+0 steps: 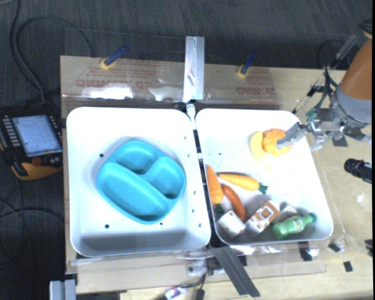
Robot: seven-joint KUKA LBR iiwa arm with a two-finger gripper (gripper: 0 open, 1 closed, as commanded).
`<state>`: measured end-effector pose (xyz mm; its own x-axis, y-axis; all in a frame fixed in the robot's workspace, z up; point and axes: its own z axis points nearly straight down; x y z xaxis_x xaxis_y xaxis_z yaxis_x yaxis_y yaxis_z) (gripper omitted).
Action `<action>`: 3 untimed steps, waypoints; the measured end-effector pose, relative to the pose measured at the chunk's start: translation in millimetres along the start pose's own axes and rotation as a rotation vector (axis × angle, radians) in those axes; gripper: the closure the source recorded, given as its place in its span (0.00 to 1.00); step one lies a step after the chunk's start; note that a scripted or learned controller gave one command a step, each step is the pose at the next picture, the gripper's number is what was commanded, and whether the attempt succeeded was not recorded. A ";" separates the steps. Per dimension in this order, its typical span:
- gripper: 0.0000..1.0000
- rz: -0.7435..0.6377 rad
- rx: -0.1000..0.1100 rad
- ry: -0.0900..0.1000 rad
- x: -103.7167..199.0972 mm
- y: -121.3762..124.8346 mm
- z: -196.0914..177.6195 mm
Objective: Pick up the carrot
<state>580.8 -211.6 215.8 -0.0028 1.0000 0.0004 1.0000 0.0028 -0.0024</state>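
An orange carrot (pixel 239 181) with a green stem end lies in the middle of the right bin (pixel 312 174), pointing left. A second orange, carrot-like piece (pixel 213 185) lies along that bin's left wall, and a redder one (pixel 233 202) sits beside it. My gripper (pixel 292 135) reaches in from the right at the bin's upper part. Its tip is at a yellow and orange toy fruit (pixel 270 143), well above and to the right of the carrot. Nothing shows held in it.
The left bin (pixel 81 230) holds a blue divided tray (pixel 140 180). At the right bin's front lie a green bottle (pixel 294 225), a small brown and white box (pixel 263 216) and a white piece (pixel 230 223). A handheld pendant (pixel 28 139) lies left of the bench.
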 end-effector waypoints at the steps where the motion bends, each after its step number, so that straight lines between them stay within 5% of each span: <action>1: 0.00 -0.278 0.000 0.001 81.0 -46.7 63.0; 2: 0.00 -0.235 -0.012 -0.004 65.8 -43.2 125.7; 3: 1.00 -0.235 -0.016 -0.002 66.9 -41.9 115.7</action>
<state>538.5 -144.8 100.2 -0.2353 0.9719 -0.0026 0.9718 0.2354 0.0131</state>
